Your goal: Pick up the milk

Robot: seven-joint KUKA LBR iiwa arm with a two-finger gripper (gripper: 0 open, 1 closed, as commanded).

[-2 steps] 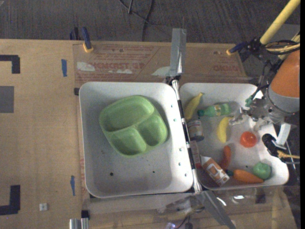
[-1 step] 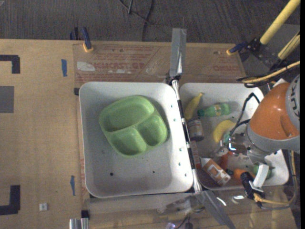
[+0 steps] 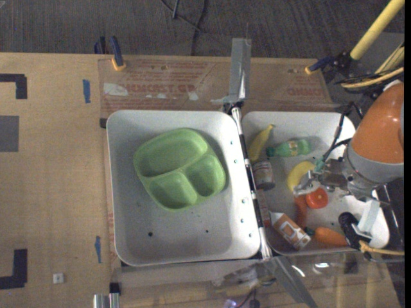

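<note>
Wooden bench (image 3: pixel 51 172) under you, 2 white bins side by side: the left bin (image 3: pixel 122 191) carries a green divided plate (image 3: pixel 181 169), the right bin (image 3: pixel 282 122) carries the clutter. Your target, the milk (image 3: pixel 290 231), looks to be the small orange-and-white carton lying on its side near the right bin's front-left corner, tilted, just beside an orange carrot-like piece (image 3: pixel 331 237) along the front edge. Your gripper (image 3: pixel 321 179) hangs over the middle of the right bin, toward its right edge, above a yellow item (image 3: pixel 300 174) and a red-orange one (image 3: pixel 316 199). Whether the pincer is apart or together, I cannot tell from this angle.

To do this well, you want to travel toward the front-left corner before descending, not drop where you are. Line the pincer across the carton's narrow sides, matching its tilt. Watch the bin wall and the divider (image 3: pixel 252 191) between bins; crowding there could block 1 finger. A banana (image 3: pixel 259 142), a green bottle (image 3: pixel 289 148) and a small can (image 3: pixel 262 174) sit further back, well clear.
</note>
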